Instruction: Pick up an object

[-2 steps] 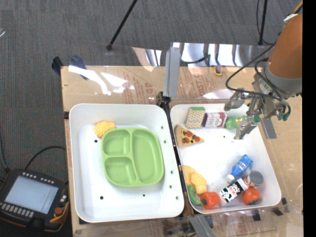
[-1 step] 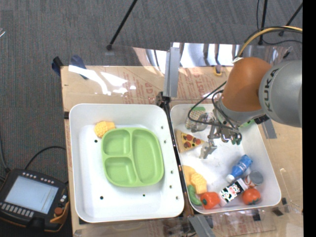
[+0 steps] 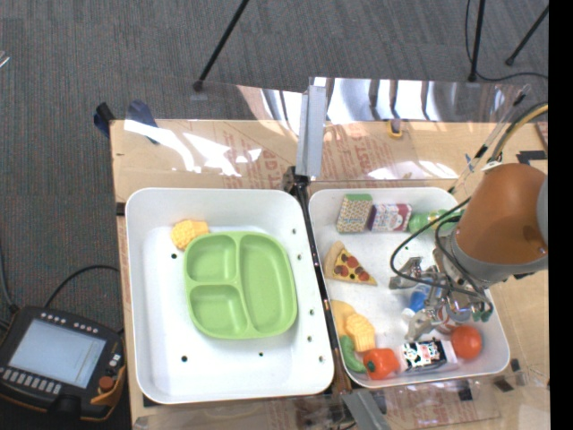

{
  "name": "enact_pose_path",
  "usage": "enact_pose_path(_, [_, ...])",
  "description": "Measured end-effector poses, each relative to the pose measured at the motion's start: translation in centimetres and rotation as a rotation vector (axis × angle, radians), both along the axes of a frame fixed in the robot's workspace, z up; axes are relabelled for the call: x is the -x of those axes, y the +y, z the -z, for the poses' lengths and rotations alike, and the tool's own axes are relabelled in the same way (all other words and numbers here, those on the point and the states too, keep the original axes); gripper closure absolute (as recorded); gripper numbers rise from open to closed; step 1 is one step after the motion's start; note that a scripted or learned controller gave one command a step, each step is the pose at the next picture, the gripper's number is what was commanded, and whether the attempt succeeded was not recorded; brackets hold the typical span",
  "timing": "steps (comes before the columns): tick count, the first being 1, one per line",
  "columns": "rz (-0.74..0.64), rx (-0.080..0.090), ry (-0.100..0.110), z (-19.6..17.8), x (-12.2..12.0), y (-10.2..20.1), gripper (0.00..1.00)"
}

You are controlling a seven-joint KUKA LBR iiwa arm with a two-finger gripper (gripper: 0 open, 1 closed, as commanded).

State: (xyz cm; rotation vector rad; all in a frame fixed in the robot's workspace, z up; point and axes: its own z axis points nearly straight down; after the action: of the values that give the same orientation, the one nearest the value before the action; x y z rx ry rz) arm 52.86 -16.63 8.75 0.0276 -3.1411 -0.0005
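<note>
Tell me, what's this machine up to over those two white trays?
A robot arm is reaching down into the right bin, which is full of small toy foods: a pizza slice, a red tomato, a little milk carton and others. Its gripper sits low among them, near the carton and tomato. I can't tell that it has got hold of anything. The left bin holds a green divided plate and a yellow toy.

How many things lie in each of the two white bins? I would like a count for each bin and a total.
Left bin: 2 (green plate, yellow piece)
Right bin: at least 9, counting the pizza slice and milk carton; some lie hidden under the gripper
Total: at least 11
</note>
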Motion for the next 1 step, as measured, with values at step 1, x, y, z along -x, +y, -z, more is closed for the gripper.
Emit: enact_pose_path(1, [-0.026,-0.003,-0.003,-0.03,-6.87,6.46,0.0])
